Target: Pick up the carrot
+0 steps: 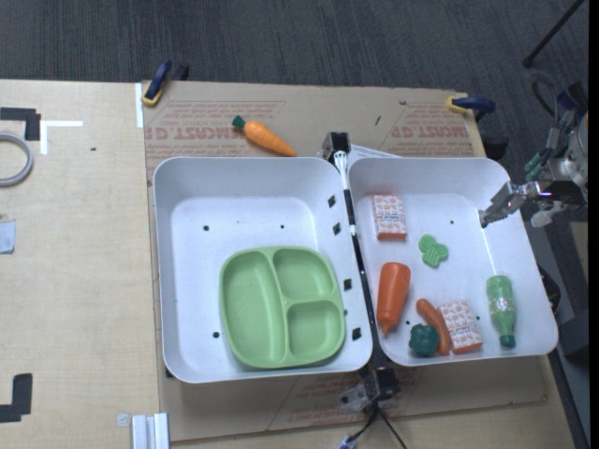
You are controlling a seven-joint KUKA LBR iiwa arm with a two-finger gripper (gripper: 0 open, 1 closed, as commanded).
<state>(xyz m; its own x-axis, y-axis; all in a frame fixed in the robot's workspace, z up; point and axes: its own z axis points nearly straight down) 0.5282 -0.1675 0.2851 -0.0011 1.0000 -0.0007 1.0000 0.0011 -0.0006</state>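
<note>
Carrot (266,137) lies on the cardboard (393,129), outside both bins, just beyond the far rim of the left bin (187,279), tilted. We see the gripper (493,212) above the right bin's (468,190) right edge, well apart from the carrot; we cannot tell its state. A green divided plate (281,305) sits in the left bin.

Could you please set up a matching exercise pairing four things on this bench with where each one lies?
Things:
1. orange toy carrot with green top
2. light green divided plastic plate
3. green plastic bottle
4. two-finger gripper

Places:
A. in the left white bin
B. over the right bin's right rim
C. on the brown cardboard behind the bins
D. in the right bin, near its right wall

Pairs: 1-C, 2-A, 3-D, 4-B
</note>
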